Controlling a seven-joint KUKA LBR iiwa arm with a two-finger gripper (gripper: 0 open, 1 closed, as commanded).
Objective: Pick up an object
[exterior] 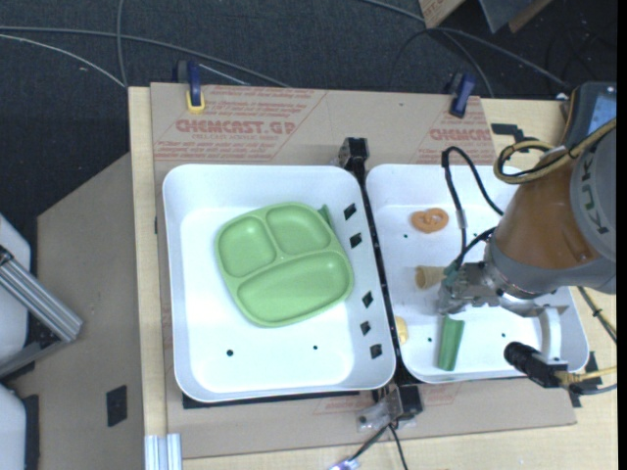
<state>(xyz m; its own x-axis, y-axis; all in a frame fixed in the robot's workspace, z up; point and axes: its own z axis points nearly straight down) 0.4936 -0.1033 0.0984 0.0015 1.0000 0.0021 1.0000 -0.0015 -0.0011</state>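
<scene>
Two shallow white bins sit side by side on the bench; the left bin (196, 360) carries a pale green plastic divided plate (284, 262) with three compartments, lying flat near its middle; the right bin (490, 179) carries the smaller pieces. A green cylinder-shaped piece (449, 343) lies near the front of the right bin, its long axis running roughly front to back; a small orange rounded item (428, 220) rests toward the back, and a small tan lump (424, 277) lies between the two, well clear of the orange one; a bit of yellow (401, 332) shows at the bin's left wall, too small to identify.

The grey arm with its orange band (544, 228) reaches over the right bin; the gripper (460, 297) hangs just above the top end of the green cylinder, and whether its jaws are apart or together cannot be told from this angle; nothing is visibly clamped.

By its look the cylinder is probably light, stiff and smooth, so likely to roll or slip; a hold across its middle, squeezing the round sides, seems safest; taking it by the end risks it tipping or squirting out.
</scene>
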